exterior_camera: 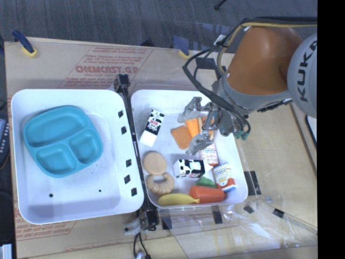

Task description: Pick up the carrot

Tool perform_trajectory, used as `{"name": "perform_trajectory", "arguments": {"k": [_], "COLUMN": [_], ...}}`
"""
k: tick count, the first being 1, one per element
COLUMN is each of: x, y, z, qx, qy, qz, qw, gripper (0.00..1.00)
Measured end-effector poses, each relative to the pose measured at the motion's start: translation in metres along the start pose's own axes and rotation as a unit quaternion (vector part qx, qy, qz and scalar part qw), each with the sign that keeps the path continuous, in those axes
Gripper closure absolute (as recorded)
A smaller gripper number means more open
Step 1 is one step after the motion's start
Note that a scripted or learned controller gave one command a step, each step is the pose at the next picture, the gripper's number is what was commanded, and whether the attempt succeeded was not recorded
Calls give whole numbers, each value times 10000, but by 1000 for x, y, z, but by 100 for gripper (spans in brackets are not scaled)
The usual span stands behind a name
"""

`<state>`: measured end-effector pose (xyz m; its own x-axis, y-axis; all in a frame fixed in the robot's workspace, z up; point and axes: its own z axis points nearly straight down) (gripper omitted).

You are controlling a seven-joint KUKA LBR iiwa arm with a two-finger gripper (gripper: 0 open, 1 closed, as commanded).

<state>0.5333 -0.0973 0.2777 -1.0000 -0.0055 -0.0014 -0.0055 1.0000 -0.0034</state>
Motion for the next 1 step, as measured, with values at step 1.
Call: {"name": "perform_trajectory", "arguments": {"k": [1], "x": [-37], "y": [-88], "z": [71], "qx": [-13], "qy": [29], "qz": [-67], "qw": [10000], "gripper": [0]}}
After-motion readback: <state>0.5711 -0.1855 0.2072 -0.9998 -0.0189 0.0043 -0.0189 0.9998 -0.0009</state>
